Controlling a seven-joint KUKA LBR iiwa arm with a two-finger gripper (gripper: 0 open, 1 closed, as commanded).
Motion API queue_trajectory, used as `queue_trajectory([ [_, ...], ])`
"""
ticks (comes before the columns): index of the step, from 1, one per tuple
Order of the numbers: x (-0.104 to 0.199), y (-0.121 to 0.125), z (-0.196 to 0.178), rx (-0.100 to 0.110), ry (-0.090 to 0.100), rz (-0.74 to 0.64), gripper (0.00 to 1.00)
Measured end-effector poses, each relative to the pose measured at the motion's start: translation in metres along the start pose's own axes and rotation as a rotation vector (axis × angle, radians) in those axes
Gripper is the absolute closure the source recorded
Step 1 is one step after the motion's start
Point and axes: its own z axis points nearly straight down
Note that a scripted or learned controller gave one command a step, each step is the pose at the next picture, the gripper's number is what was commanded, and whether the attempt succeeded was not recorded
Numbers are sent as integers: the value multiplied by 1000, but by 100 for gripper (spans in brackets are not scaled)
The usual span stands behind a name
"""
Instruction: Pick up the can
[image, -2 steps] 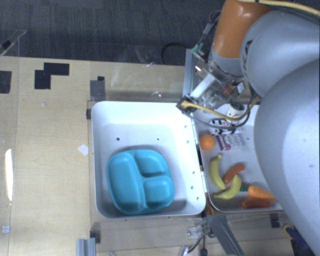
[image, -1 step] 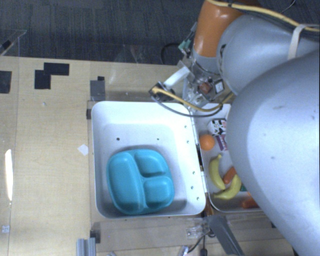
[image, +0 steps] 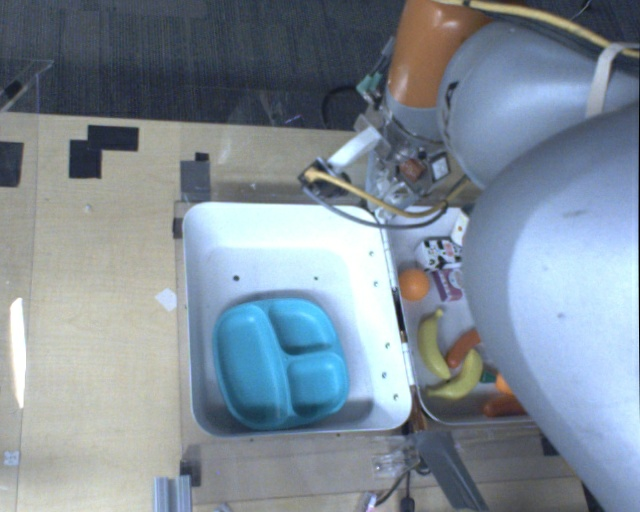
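Observation:
The can (image: 445, 268), white with black marks and a dark red lower part, lies in the right bin (image: 425, 408) near its back, partly under the arm. My gripper (image: 398, 185) hangs over the back left corner of that bin, up and to the left of the can and apart from it. Cables and the wrist body cover its tip. The grey arm hides most of the right bin.
An orange (image: 413, 284) sits just left of the can. Two bananas (image: 432, 345) and some red and orange pieces (image: 462, 348) lie nearer the front. The left bin (image: 260, 235) holds a blue divided plate (image: 282, 362).

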Motion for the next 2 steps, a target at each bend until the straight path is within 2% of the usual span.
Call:
queue_trajectory([
  [1,1,-1,-11,-2,2,-8,100],
  [2,-11,-14,-84,1,2,173,100],
])
